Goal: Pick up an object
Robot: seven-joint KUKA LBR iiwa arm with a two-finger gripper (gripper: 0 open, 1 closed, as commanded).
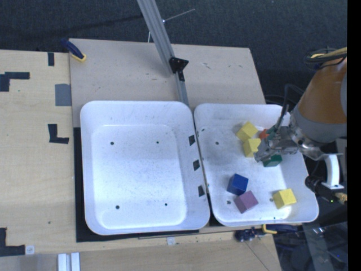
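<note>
Soft, even light falls from above, and shadows are faint. The two white bins [141,109] glare brightly, nearly washed out. The picture is grainy and slightly soft, and the dark floor [237,16] shows speckled noise.

On the tabletop [225,72] two bins sit side by side, the right bin [220,208] holding five blocks, two behind near the pincer [269,151] and three in front.
</note>
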